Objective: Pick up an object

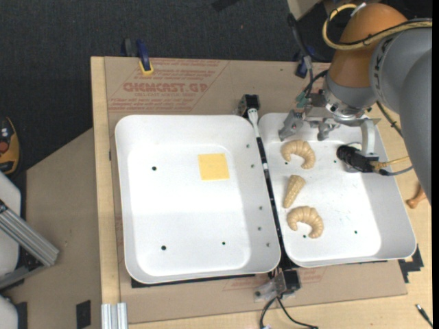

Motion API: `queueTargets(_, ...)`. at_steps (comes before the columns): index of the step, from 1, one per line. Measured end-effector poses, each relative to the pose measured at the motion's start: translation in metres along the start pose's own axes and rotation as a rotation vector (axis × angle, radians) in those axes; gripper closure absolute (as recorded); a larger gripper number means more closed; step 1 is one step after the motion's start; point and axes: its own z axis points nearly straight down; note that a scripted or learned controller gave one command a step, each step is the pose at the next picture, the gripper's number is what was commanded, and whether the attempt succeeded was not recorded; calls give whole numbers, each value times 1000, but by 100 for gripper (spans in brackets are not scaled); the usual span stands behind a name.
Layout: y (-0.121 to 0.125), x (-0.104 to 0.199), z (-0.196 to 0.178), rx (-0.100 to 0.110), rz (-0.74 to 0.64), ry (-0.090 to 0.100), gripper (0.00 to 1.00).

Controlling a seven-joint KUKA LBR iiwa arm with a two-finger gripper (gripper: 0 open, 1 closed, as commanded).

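In the right bin lie a tan croissant at the back, a small tan cone below it, and a second croissant toward the front. A flat yellow square rests in the left bin. My gripper hangs over the back of the right bin, just above the rear croissant. Its two fingers are spread apart, one on each side, with nothing between them.
The grey arm with its orange band reaches in from the upper right. A black fitting with cables hangs over the right bin's back right part. A black clamp sits at the bins' shared back corner.
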Motion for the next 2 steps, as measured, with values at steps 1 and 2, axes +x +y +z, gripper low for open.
queueTargets(1,-5,-3,54,-3,3,-2,0)
queueTargets(2,-2,-3,38,-14,3,-3,100)
